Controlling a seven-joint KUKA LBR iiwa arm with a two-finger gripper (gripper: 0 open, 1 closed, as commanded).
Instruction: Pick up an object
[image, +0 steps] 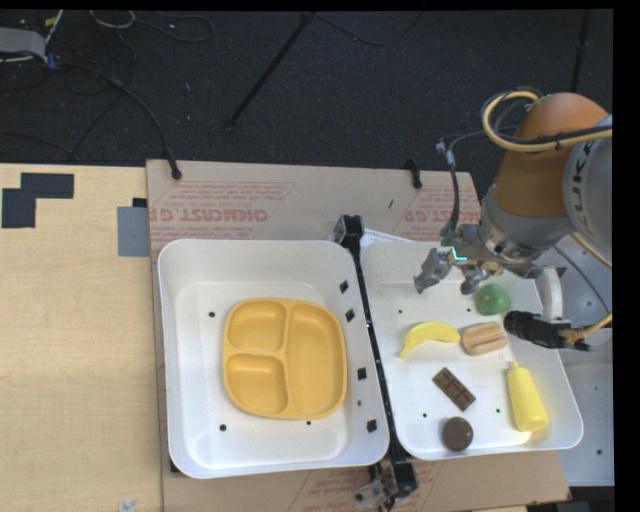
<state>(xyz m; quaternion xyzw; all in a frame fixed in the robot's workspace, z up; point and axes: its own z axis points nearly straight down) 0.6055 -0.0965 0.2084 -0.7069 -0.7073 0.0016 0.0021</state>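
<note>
We list two white bins (185, 300); the left holds a plain yellow divided plate (285, 357). In the right we count a yellow banana (428, 337), a tan bread roll (483, 338), a green ball (491, 298), a yellow bottle (524, 396), a dark brown bar (453, 388) and a brown disc (457, 433). The tabletop (70, 350) is pale wood-grain; the cardboard (280, 205) carries red lettering. The arm (545, 160) is orange and grey, its hand (455, 272) grey.

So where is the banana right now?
The banana lies in the right bin, near its middle, just left of the tan bread roll and above the brown chocolate bar.
</note>
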